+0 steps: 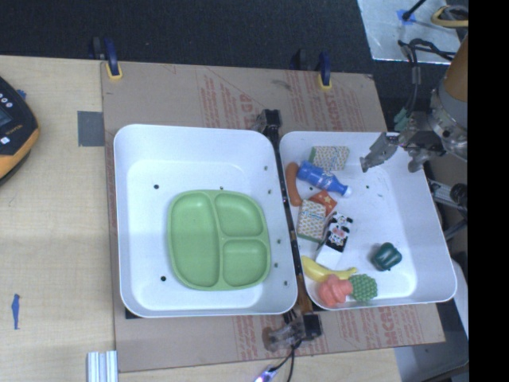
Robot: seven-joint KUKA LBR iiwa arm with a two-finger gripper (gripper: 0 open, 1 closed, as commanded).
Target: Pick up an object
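My gripper (395,160) hangs over the back right part of the right bin (413,205). Its two fingers (374,158) stand spread and open with nothing between them. To its left lie a checkered block (330,157), a blue bottle (324,180) and an orange sausage (293,183). Further forward are a snack packet (313,217), a black-and-white cow-print box (337,237) and a dark green pepper (386,255). A yellow banana (324,271), a pink toy (334,291) and a green leafy piece (364,287) sit at the front edge.
The left bin (143,181) holds a light green divided plate (219,239). A metal divider with clamps (280,189) runs between the bins. A yellow and black device (12,130) lies at the bench's far left. Cables hang by the arm at the right.
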